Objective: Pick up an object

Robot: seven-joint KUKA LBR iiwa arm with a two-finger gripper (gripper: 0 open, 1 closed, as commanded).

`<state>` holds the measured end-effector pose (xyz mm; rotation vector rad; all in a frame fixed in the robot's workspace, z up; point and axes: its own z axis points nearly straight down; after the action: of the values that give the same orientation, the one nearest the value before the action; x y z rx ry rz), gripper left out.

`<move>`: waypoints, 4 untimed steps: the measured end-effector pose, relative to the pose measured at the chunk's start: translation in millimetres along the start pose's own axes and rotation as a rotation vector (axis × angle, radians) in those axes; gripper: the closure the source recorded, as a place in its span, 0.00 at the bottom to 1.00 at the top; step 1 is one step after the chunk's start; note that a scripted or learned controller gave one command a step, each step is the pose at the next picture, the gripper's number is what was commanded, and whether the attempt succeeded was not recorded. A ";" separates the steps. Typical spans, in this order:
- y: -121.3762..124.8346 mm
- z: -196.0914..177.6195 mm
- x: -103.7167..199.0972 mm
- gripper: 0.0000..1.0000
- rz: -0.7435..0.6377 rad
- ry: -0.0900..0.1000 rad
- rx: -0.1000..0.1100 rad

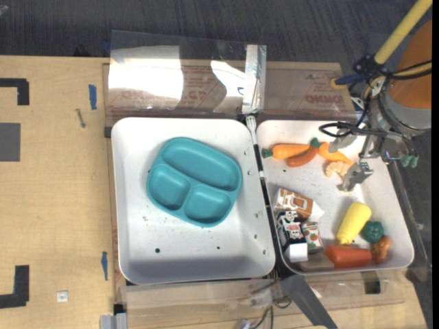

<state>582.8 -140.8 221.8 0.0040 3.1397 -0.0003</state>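
The right bin (401, 204) holds several toy foods. An orange carrot (295, 152) with a green tip lies at its far side, beside an orange piece (335, 155) and a pale peach piece (333, 171). A yellow corn cob (352, 221) lies tilted near the front, with a dark green piece (373, 232) and a red pepper (348, 255) close by. My gripper (356, 175) hangs low over the bin's far right part, just right of the peach piece and above the corn cob. Nothing can be seen held in it.
The left bin (130, 204) holds a teal divided plate (194, 179). Small printed cartons (295, 203) and a white cup (298, 252) crowd the right bin's left side. Cables and the grey arm (405, 108) fill the upper right. A clear plastic sheet (178, 81) lies behind the bins.
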 end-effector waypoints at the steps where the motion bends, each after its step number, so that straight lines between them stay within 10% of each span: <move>1: -27.2 125.6 -25.5 0.00 -0.166 -0.007 0.000; 2: -42.0 134.2 -66.6 0.00 -0.284 0.012 -0.007; 3: -41.0 123.1 -73.1 1.00 -0.282 -0.016 0.000; 4: -41.8 126.3 -69.1 0.00 -0.283 0.002 -0.004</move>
<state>652.0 -182.8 95.6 -0.4385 3.1114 0.0055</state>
